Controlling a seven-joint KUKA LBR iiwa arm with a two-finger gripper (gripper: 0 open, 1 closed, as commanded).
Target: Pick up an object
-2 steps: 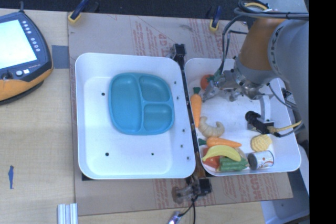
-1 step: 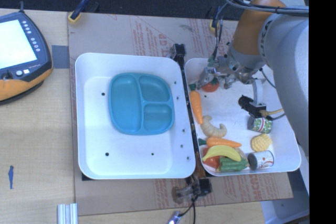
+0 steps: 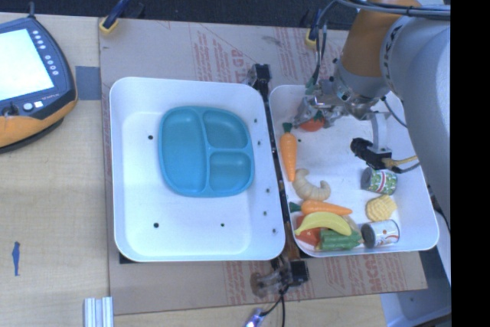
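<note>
Your tool (image 3: 318, 109) sat low at the far-left corner of the right bin (image 3: 417, 237), right over a small red item (image 3: 310, 123). You couldn't tell its grip state. The carrot (image 3: 289, 155) lay just nearer the camera, long axis running front-to-back.

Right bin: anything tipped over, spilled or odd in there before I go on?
Nothing looks spilled or damaged. Two small cans lie on their sides, one green and one grey, near the right bin's right side. The toy food is heaped at its near end, the banana lying over other pieces.
</note>
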